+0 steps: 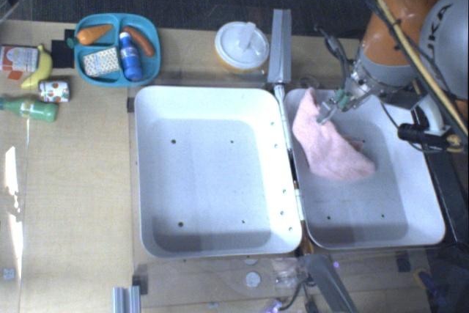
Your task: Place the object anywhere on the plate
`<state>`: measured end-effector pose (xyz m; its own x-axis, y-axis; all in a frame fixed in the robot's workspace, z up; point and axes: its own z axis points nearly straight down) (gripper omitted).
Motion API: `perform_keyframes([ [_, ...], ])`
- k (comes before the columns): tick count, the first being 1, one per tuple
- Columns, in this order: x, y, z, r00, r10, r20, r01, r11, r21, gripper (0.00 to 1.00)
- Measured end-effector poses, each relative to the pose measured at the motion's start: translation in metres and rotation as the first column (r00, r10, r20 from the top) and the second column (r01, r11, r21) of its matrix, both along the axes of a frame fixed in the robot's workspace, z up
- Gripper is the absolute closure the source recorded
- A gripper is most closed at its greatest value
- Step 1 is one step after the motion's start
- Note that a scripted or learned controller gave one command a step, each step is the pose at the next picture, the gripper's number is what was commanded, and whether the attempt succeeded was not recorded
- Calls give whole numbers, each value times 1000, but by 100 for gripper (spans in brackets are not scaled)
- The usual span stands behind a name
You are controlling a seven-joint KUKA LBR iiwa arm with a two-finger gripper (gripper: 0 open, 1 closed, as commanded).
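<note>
Task's thing: a pink cloth (330, 146) lying crumpled in the right bin (410, 227), toward that bin's far left corner, its upper edge riding up against the bin's left wall.

Long axis: the cloth runs diagonally, from the far left corner down toward the middle of the bin floor.

Tool: the tool (331, 108) sits at the far end of the cloth, right at its raised upper corner. A peak of fabric seems pinched there, so my reading is that it is clenched on the cloth, though the tips are small and blurred.

Direction: the bulk of the cloth lies below and slightly right of the tool, trailing toward the near side of the bin.

Plate: the only plate-like thing I can make out is a blue divided plate (117, 48) with toy food at the tabletop's far left, well apart from the cloth and beyond the left bin (212, 234).

Coming move, as I judge it: a lift clear of the bin wall, then a long carry leftward.

Risk: a corner hold may slip.
</note>
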<state>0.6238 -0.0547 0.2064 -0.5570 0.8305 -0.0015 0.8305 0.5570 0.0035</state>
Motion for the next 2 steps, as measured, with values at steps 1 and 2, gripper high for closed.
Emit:
perform_keyframes([
  [1, 2, 1, 19, 1000, 4, 1, -4, 1000, 0, 100],
  [2, 3, 52, 26, 919, 395, 2, -395, 919, -2, 100],
])
